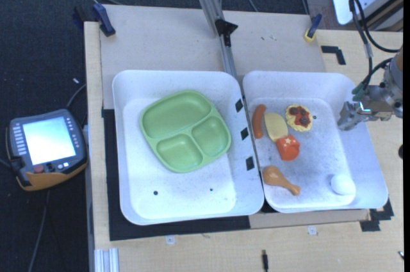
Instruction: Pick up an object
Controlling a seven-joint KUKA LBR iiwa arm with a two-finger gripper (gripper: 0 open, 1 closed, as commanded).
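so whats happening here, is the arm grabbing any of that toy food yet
Not yet. The gripper hangs over the right edge of the right bin with nothing seen in it. The toy food lies loose in that bin: a sausage, a yellow piece, a small pizza, a tomato, a drumstick and a white egg. The left bin holds a green divided plate.

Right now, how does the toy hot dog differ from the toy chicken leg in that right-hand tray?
The hot dog is reddish orange, an even rod lying nearly upright in the picture near the bin's left wall. The chicken leg is tan, fat at one end and thin at the other, lying slantwise nearer the front. Both lie flat in the right bin, apart from the gripper.
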